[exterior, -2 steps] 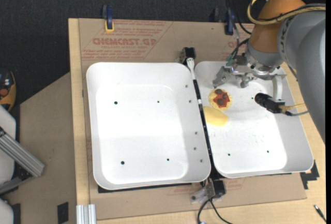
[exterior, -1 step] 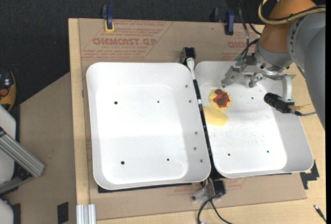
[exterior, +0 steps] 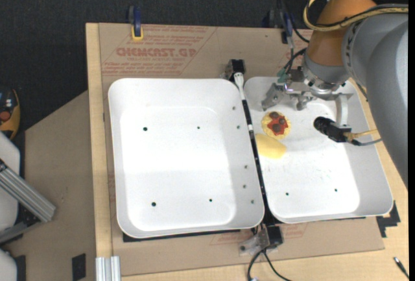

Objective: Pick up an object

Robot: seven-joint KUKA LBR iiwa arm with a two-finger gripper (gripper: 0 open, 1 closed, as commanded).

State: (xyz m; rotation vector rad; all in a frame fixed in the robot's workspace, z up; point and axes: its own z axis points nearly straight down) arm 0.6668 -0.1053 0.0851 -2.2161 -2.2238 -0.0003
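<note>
So what I've got to grab here sits in my right bin, up in its far-left part, close to the wall it shares with the other bin. There's a small round yellow object with a dark red and black patch on top, kind of like a little toy pastry. Just below it, touching or nearly so, lies a plain pale yellow piece, flatter and blobby in shape, lying flat on the bin floor. Can't tell if they're two separate items or one.
</note>
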